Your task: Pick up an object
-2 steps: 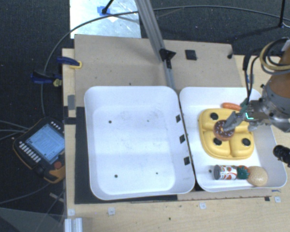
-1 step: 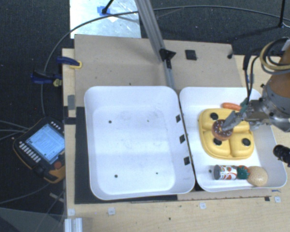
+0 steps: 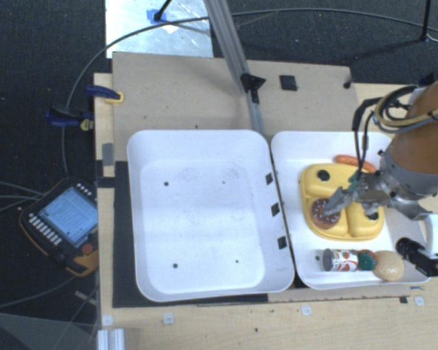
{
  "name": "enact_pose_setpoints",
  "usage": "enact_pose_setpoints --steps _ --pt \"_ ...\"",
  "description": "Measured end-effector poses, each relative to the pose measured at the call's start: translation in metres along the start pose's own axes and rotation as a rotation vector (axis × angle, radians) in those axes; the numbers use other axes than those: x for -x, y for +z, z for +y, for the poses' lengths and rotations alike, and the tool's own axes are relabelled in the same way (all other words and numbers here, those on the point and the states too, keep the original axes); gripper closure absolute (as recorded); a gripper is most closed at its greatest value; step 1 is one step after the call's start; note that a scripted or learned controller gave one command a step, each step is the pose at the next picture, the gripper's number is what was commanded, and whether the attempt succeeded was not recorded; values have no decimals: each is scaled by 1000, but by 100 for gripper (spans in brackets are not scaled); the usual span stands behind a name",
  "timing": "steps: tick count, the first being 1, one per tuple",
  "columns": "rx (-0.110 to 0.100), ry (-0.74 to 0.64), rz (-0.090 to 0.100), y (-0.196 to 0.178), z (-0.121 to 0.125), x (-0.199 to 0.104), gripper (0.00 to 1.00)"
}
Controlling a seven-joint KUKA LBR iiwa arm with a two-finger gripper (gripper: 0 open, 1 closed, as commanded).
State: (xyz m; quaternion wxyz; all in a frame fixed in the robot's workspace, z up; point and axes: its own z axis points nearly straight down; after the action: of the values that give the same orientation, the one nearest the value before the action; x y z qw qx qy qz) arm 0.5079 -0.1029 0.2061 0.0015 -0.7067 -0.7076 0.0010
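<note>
At the 9 o'clock edge of the scene a teach pendant (image 3: 62, 221) lies on the dark floor, well clear of the work. Next comes the left bin (image 3: 204, 214), bare white inside. The right bin (image 3: 292, 203) holds all the candidates: a yellow toy (image 3: 341, 195) with a brown round patch, an orange carrot-like piece (image 3: 348, 160) at its 12 o'clock, a small red-and-white can (image 3: 344, 260) lying on its side at its 6 o'clock, and a beige rounded lump (image 3: 388, 265) touching the can's 3 o'clock end. The gripper (image 3: 338, 203) reaches in from 3 o'clock and sits low over the yellow toy, its tips near the brown patch; whether the jaws are spread or pressed together I cannot tell, and nothing is visibly pinched between them. The risk from here is likely a failed grasp: the yellow toy looks broad and smooth, so jaws closing on its top face could skid off or merely press it down. A lift may also drag the toy toward 6 o'clock and jostle the can.
</note>
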Motion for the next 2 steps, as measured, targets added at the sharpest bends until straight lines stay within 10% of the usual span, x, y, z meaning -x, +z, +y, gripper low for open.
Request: enact_pose_setpoints --steps 2 --pt "11 2 -5 100 -1 -8 0"
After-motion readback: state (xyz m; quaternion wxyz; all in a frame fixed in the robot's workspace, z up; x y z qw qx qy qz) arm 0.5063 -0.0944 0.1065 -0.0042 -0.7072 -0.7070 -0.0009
